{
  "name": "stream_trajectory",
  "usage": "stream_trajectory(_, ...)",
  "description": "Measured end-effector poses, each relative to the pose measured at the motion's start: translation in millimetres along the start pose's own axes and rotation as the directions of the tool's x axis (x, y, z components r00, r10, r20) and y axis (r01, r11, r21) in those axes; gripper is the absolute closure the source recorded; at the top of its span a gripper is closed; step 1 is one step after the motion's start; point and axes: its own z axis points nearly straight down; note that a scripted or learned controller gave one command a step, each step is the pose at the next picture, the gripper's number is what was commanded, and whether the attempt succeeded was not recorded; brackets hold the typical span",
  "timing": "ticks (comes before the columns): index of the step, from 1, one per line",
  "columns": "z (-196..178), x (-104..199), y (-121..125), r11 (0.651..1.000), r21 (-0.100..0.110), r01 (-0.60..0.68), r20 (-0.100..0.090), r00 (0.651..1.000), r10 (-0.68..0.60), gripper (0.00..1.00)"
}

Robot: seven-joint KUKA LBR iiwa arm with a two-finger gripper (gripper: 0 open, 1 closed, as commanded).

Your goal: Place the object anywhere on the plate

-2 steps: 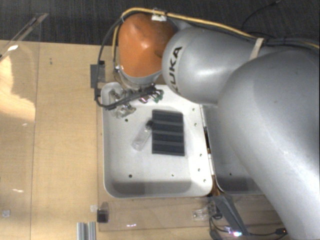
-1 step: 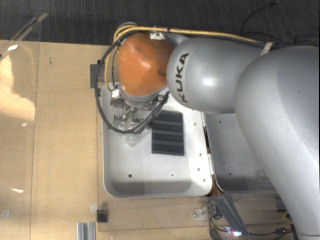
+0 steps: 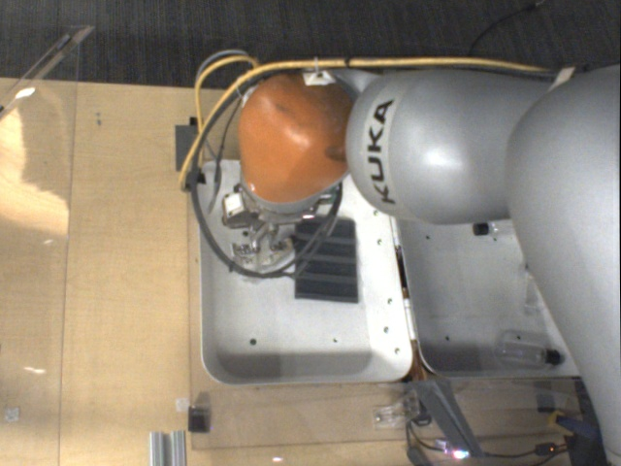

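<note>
The gripper hung over the left bin's far end beside a dark ridged block; its grip I couldn't judge. It wanted a slow, centred descent.

The grey KUKA arm reaches in from the right, and its orange band hangs over the far end of the left white bin. Below the band the gripper sits low in that bin amid looping cables (its fingers are too cluttered to read). A dark ribbed block lies just beside it. The right white bin shows under the arm.
</note>
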Motion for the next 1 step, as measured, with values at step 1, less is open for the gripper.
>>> stream_trajectory(1, -36.3, -1.1, -64.1, 0.832, 0.000, 0.555, 0.002, 0.832, -0.555, 1.00)
